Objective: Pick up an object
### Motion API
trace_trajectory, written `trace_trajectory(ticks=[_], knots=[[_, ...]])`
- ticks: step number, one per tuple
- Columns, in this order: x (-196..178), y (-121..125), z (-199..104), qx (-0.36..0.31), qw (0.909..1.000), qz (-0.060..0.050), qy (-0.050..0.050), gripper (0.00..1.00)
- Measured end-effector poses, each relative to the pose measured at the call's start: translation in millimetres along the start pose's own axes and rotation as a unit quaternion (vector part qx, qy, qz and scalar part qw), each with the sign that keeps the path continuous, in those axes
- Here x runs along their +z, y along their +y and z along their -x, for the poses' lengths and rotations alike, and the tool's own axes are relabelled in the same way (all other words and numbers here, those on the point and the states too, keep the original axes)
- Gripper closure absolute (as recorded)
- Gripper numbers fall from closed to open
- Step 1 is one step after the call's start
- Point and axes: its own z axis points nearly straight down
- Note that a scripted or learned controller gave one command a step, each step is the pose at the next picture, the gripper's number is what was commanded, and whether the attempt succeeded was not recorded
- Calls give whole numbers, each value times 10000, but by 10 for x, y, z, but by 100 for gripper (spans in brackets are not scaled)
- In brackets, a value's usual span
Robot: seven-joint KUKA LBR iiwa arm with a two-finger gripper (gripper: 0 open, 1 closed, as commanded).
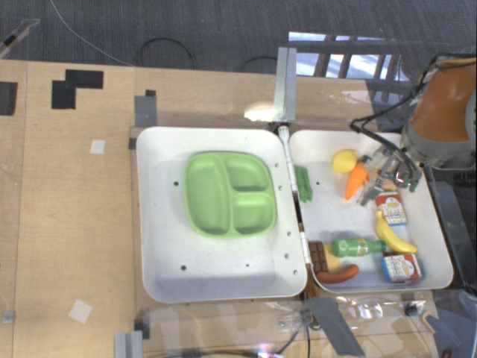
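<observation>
Over right bin [440, 271], claw [381, 179] low beside carrot [355, 181], arm angled in.

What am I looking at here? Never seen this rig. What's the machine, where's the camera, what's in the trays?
One fixed camera looks down at a slant on a wooden bench. The grey arm with the orange band reaches in from the right; its end effector hovers low over the right bin, beside a toy carrot. Nothing is visibly held between its fingers.

The left bin holds a green divided plate. The right bin holds toy food: a lemon, banana, green bottle, sausage, chocolate bar, two small cartons, and a green piece by the divider.
</observation>
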Motion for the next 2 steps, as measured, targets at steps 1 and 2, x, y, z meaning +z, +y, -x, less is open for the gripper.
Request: trace_trajectory(ticks=[1, 2], knots=[[323, 342, 135, 234, 9997, 9, 40, 0], [308, 605, -194, 418, 9991, 2, 39, 0]])
